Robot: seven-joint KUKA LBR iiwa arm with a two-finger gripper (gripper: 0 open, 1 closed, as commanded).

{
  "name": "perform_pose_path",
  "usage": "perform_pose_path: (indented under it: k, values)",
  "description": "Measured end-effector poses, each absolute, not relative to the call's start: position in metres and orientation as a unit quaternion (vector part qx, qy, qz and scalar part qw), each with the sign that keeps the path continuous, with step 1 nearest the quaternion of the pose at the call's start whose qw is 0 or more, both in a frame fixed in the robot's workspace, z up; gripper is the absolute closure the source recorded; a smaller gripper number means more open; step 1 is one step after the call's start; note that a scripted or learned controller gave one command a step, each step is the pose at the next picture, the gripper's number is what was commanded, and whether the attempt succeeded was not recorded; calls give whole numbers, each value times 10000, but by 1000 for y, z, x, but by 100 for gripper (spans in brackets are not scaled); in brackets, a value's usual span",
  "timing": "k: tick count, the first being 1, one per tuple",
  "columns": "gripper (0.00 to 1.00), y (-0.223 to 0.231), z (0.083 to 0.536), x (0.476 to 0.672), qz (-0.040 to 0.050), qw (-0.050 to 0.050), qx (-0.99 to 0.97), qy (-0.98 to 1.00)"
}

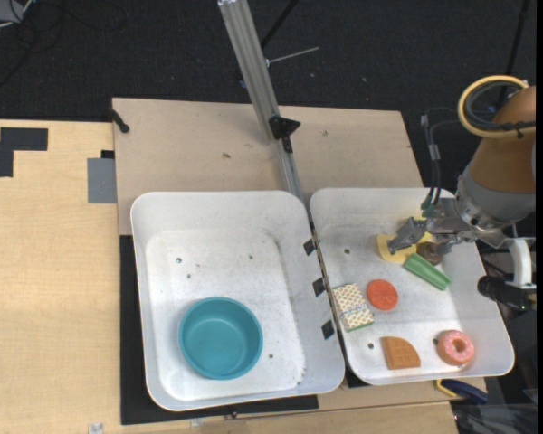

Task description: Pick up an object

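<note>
In the right bin (344, 215), the gripper (414, 239) hangs low over a yellow piece (391, 249), beside a green block (426, 272); whether its fingers are open or closed on anything cannot be told. Nearby lie a red disc (382, 295), a patterned block (353, 306), an orange wedge (400, 353) and a pink doughnut (454, 347). The left bin (163, 215) holds a teal bowl (220, 336). No writing is legible. The arm (502, 165) reaches in from the right.
</note>
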State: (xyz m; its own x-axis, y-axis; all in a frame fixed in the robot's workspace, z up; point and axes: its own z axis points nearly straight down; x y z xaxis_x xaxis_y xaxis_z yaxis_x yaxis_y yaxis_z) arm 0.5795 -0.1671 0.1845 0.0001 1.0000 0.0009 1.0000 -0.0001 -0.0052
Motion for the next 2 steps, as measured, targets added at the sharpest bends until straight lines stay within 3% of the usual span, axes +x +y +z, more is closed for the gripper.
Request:
perform_pose_path:
  k: [1, 2]
  values:
    - [0, -166, 121, 579, 17, 25, -7070, -7072]
    - [0, -166, 90, 579, 6, 7, -7070, -7072]
